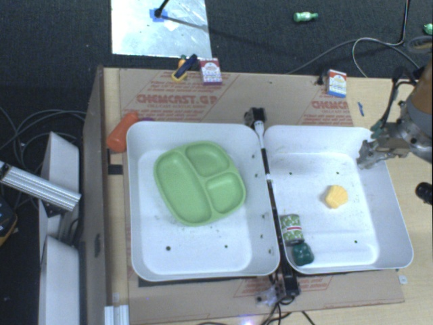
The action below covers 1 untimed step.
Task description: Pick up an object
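My gripper (369, 153) hangs over the right bin's (389, 212) far right rim, holding nothing that I can see. I judge the yellow block (336, 196) the easiest pick, alone mid-bin, while the green bottle (296, 239) crowds the near-left corner.

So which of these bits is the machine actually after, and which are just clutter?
For the job:
- end effector over the right white bin
- small yellow block
- small green bottle with patterned label
- green divided plastic plate in the left white bin

Lying about:
- two small red-and-white cartons
- orange object
- green bottle on the floor
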Tool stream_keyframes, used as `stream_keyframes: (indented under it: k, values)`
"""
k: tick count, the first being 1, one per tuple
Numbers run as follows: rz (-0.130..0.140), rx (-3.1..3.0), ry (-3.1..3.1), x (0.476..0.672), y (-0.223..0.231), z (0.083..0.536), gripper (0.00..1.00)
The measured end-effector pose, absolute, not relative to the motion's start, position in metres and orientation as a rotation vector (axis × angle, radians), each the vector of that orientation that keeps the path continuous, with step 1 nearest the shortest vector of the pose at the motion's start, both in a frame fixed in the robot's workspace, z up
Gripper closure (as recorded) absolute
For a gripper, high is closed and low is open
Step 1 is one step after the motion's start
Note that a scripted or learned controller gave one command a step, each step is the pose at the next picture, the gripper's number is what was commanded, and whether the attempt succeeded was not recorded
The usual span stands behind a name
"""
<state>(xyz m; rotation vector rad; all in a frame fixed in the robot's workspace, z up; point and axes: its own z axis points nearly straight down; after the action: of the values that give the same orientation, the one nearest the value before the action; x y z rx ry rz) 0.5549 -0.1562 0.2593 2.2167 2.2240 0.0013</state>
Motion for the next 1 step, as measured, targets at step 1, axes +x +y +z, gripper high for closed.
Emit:
stream_keyframes:
  k: [1]
  values:
    - [-0.002, 2.221, 2.224, 0.5668, -0.1625, 0.0899, 0.0]
